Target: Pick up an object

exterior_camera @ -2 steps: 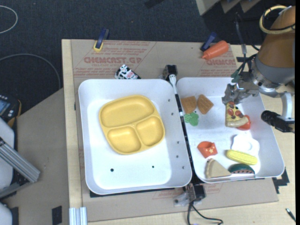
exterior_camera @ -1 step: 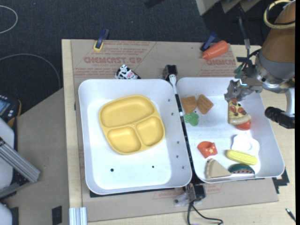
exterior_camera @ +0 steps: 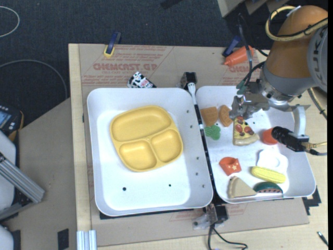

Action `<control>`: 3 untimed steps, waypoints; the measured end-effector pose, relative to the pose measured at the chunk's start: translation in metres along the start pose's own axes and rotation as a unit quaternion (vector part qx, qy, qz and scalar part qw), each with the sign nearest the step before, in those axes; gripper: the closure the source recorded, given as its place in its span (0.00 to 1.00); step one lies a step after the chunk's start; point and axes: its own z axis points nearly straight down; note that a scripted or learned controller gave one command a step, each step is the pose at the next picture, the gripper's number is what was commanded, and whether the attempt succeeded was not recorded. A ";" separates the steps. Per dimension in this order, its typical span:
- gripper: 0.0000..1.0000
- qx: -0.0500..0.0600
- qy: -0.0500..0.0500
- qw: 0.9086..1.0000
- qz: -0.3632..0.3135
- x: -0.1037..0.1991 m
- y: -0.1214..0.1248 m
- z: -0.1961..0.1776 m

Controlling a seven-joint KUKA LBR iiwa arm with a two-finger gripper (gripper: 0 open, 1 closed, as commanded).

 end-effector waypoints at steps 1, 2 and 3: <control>1.00 0.000 0.000 1.000 0.000 0.059 -0.026 -0.002; 1.00 0.000 -0.001 1.000 0.002 0.070 -0.027 0.007; 1.00 -0.003 -0.002 1.000 0.002 0.069 -0.021 -0.011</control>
